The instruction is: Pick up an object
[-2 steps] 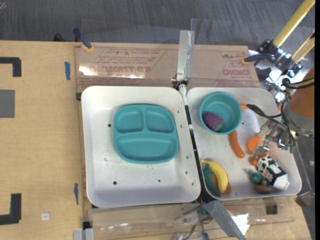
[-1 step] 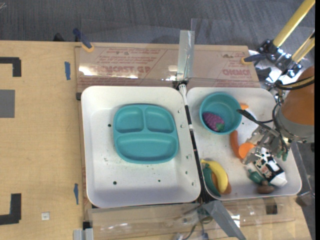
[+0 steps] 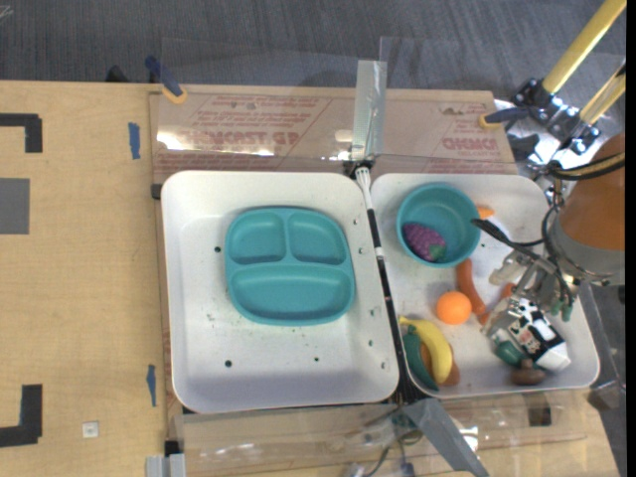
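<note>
My gripper (image 3: pixel 535 284) hangs low over the right side of the right bin (image 3: pixel 581 371), reaching in from the right edge. Just below it lies a black-and-white toy (image 3: pixel 534 333) with a green piece (image 3: pixel 507 350) and a brown piece (image 3: pixel 528 373) beside it. To the gripper's left lie an orange ball (image 3: pixel 454 308) and a long orange-red carrot (image 3: pixel 471 288). A banana (image 3: pixel 434 343) rests at the bin's front left. A teal bowl (image 3: pixel 438 219) at the back holds purple grapes (image 3: pixel 425 240).
The left bin (image 3: pixel 189 266) holds a teal divided plate (image 3: pixel 289 265). A clear upright divider (image 3: pixel 370 117) stands behind the seam between the bins. Yellow rods (image 3: pixel 586 38) cross the top right corner. The wooden bench (image 3: pixel 70 296) stretches to the left.
</note>
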Motion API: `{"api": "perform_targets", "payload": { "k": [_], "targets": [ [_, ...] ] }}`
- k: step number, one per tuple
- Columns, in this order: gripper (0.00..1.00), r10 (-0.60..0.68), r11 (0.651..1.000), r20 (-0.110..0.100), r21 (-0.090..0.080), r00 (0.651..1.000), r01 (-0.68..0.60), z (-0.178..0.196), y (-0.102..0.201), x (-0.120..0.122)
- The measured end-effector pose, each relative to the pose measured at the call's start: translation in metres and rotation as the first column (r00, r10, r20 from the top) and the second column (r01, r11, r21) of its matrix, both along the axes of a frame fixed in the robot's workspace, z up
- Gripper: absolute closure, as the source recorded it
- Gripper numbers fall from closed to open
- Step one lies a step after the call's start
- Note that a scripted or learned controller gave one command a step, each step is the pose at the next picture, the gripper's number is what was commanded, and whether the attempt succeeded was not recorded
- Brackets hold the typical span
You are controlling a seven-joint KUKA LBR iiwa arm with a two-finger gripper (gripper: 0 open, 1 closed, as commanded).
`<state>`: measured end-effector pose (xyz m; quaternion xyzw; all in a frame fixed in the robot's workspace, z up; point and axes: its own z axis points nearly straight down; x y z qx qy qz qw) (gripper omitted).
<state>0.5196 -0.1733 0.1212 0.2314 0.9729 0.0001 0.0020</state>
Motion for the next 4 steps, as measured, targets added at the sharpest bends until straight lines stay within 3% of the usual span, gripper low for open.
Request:
{"api": "perform_targets", "payload": {
  "k": [1,2,3,4],
  "targets": [
    [0.0,-0.03,1.0,0.006,0.0,1.0,0.03,-0.032,0.028,0.083],
    [0.0,-0.078,0.997,0.007,-0.001,0.997,0.078,-0.032,0.017,0.043],
    [0.0,-0.21,0.978,0.009,0.001,0.978,0.21,-0.032,0.021,0.001],
    [0.0,-0.217,0.976,0.011,0.0,0.976,0.217,-0.032,0.038,-0.014]
  ]
}}
